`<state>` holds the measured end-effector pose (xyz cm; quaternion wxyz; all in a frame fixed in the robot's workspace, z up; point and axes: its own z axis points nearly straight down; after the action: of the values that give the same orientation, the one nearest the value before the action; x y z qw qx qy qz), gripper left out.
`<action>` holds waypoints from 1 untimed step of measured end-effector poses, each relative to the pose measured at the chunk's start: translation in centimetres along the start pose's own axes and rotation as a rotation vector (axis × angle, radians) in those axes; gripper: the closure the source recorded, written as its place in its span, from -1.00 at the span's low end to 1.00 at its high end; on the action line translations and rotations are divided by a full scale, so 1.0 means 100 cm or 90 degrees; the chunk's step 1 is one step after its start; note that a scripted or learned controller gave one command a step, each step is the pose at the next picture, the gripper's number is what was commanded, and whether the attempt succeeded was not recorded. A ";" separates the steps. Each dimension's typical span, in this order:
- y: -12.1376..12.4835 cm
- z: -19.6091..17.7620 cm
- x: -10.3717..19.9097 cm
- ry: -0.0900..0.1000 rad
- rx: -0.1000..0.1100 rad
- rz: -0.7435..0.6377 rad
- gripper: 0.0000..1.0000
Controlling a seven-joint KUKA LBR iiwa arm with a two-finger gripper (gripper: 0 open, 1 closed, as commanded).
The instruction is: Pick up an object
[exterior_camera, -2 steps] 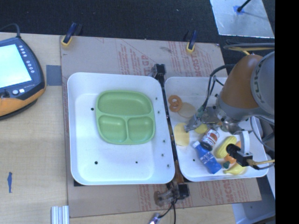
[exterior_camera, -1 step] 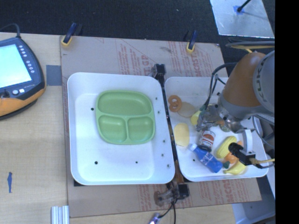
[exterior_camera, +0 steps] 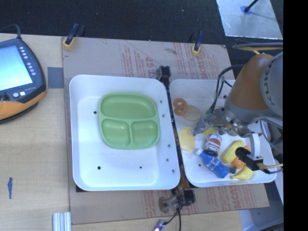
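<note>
Candidate objects sit heaped at lower right of the frame in the right bin (exterior_camera: 192, 179): a small bottle (exterior_camera: 213, 143), a blue item (exterior_camera: 214, 164), yellow pieces (exterior_camera: 232, 150), an orange ring (exterior_camera: 180, 106). The gripper (exterior_camera: 208, 124) hangs over this heap; whether anything is held I cannot tell. Risk: tight clutter deflects the grasp or snags two items. The left bin (exterior_camera: 82, 172) holds a green tray (exterior_camera: 129, 120).

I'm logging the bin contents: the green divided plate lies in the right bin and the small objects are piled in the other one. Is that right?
Not quite. The camera view shows the green divided plate in the left bin; the small objects, such as the blue bottle, are piled in the right bin.
</note>
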<state>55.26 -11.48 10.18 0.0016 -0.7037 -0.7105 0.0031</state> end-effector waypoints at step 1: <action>0.000 -0.010 -0.001 -0.001 0.001 -0.002 1.00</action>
<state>55.26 -11.57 11.18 0.0015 -0.7027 -0.7115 0.0043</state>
